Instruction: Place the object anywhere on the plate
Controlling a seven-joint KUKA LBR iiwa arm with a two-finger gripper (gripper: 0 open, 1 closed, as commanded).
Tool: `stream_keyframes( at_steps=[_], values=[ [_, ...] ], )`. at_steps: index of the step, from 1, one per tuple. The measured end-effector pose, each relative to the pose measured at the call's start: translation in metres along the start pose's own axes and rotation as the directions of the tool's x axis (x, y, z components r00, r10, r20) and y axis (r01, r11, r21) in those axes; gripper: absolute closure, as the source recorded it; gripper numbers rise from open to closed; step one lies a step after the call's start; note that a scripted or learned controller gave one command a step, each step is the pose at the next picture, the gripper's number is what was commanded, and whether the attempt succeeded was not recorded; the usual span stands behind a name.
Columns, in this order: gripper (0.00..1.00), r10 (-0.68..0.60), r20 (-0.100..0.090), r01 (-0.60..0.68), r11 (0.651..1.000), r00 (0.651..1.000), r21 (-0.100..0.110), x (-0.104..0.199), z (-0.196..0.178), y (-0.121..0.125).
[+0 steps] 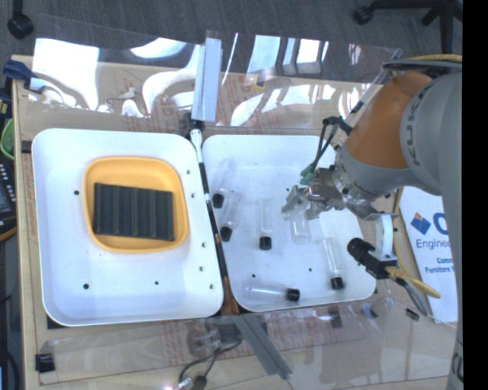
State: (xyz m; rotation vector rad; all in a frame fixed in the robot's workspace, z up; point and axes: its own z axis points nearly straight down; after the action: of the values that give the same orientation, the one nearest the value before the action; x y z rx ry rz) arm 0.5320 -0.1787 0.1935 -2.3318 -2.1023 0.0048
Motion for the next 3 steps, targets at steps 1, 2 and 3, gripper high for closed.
stream_keyframes(
  at_steps=[1, 2, 3],
  values=[
    [1.0, -0.077, -0.001, 0.077, 0.997, 0.997, 0.003, 0.064, 0.005, -0.062],
    [1.0, -0.136, -0.001, 0.136, 0.991, 0.991, -0.001, 0.096, -0.021, -0.009],
    [1.0, -0.18, 0.0, 0.18, 0.984, 0.984, 0.0, 0.168, 0.003, 0.014]
  ],
)
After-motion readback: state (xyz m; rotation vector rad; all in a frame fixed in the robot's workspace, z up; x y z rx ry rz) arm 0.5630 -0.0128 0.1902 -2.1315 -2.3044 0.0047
